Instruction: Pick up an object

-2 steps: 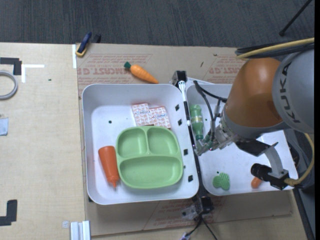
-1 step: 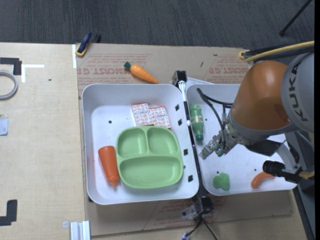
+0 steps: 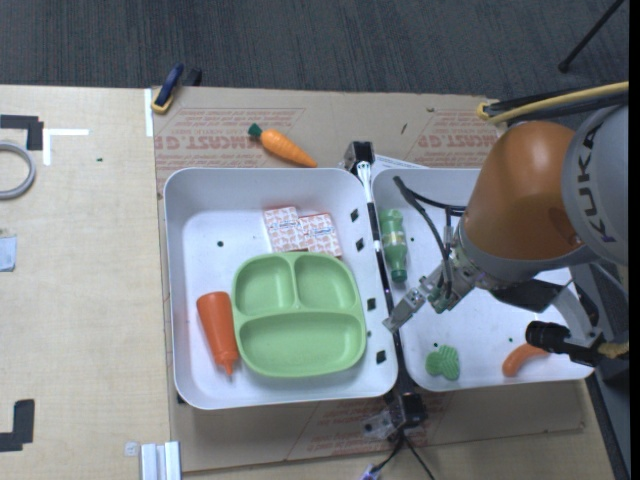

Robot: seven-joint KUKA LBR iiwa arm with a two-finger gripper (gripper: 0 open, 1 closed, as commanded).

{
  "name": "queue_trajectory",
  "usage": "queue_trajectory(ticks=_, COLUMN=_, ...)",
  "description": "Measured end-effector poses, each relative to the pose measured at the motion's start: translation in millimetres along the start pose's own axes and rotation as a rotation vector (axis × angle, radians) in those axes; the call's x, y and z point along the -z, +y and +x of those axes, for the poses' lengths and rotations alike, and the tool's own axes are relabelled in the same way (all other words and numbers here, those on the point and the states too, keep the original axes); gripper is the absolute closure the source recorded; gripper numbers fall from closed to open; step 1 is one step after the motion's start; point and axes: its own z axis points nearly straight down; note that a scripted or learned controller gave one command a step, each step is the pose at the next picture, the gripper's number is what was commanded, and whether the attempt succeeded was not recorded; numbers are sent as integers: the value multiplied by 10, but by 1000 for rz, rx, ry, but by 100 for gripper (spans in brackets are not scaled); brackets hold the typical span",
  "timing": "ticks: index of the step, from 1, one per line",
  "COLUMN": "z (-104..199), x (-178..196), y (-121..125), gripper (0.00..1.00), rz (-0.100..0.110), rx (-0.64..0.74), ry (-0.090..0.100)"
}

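Observation:
My gripper [image 3: 418, 303] hangs low over the left part of the right bin [image 3: 480, 340], under the arm's orange band. A green bottle [image 3: 393, 243] lies just above and left of it, along the bin's left wall. Below the gripper, near the front wall, sits a small green broccoli-like toy [image 3: 443, 362]. An orange piece [image 3: 519, 359] lies at the front right of that bin. I see nothing held in the gripper.
The left bin [image 3: 185, 268] holds a green divided plate [image 3: 300, 314], an orange carrot [image 3: 217, 330] and red-and-white packets [image 3: 298, 230]. Another carrot [image 3: 285, 146] lies on the cardboard behind the bins. A blue clip [image 3: 168, 86] sits at the cardboard's far left corner.

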Motion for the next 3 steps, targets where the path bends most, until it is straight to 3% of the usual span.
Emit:
queue_trajectory(ticks=2, z=396, x=-1, y=517, gripper=0, rz=-1, rx=434, ry=-1)
queue_trajectory(ticks=3, z=396, x=0, y=517, gripper=0, rz=-1, rx=434, ry=-1)
